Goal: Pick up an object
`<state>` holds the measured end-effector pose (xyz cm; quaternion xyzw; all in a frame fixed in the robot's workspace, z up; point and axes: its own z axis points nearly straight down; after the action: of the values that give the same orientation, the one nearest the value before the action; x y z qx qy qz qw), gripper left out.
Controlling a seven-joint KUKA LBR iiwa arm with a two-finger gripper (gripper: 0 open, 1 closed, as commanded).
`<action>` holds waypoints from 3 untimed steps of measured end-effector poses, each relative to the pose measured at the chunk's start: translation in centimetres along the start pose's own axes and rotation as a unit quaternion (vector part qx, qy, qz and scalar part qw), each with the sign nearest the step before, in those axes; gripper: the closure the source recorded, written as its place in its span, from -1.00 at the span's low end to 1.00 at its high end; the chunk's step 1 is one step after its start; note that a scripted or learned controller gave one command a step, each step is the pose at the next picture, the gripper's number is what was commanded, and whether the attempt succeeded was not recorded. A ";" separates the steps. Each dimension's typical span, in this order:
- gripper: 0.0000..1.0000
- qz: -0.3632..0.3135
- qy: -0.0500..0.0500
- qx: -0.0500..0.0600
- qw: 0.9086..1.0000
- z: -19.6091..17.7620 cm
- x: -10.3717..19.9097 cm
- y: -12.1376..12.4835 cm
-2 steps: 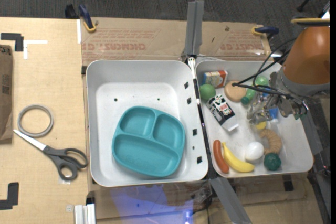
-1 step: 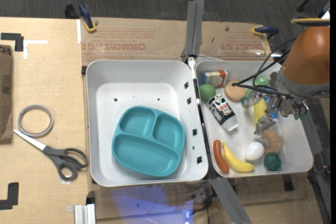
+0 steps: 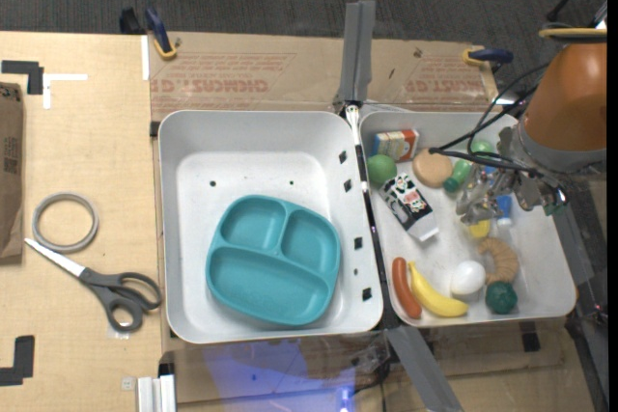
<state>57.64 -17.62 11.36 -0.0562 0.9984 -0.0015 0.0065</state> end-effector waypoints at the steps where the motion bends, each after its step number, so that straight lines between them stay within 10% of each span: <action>1: -1.00 0.000 0.000 0.000 1.000 0.0 0.0 0.0; 3: -1.00 -0.016 0.005 -0.003 1.000 2.1 2.5 -4.1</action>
<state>55.66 -22.00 9.24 -0.0723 0.9974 0.0007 0.0013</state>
